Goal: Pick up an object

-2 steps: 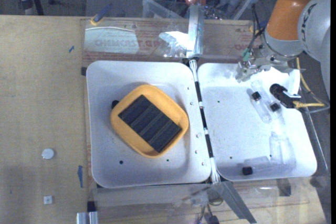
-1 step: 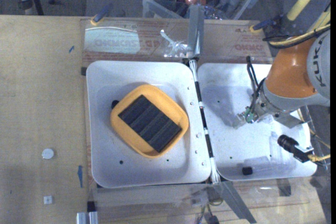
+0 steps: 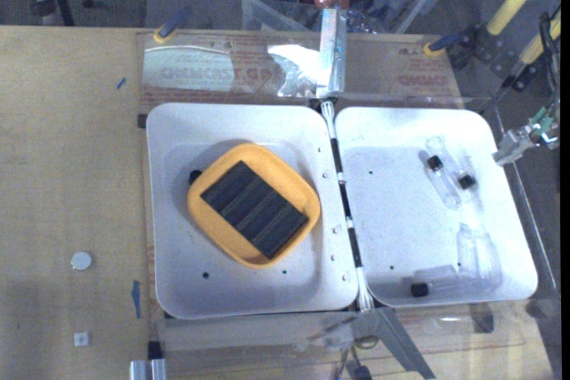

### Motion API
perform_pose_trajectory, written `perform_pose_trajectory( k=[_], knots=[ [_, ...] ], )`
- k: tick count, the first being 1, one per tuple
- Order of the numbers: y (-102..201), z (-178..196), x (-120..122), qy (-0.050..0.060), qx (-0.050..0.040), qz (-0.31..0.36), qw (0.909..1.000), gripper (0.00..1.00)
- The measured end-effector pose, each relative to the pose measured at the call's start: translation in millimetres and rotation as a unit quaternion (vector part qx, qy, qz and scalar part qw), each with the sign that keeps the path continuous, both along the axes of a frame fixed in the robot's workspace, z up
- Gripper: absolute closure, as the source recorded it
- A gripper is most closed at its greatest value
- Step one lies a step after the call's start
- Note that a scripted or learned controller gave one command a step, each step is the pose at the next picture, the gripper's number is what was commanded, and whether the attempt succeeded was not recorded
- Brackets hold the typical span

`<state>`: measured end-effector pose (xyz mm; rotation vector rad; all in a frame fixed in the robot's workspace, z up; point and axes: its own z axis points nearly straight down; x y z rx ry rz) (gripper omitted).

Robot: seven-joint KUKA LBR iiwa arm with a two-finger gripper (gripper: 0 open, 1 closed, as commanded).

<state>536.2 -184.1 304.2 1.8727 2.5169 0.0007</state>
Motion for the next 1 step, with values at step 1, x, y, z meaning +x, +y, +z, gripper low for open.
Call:
perform_pose_trajectory(
  k=[1],
  knots=[
    [-1.4,-33.9,83.9,-0.001,-0.0001,-0.022,0.9998,0.0]
  ],
)
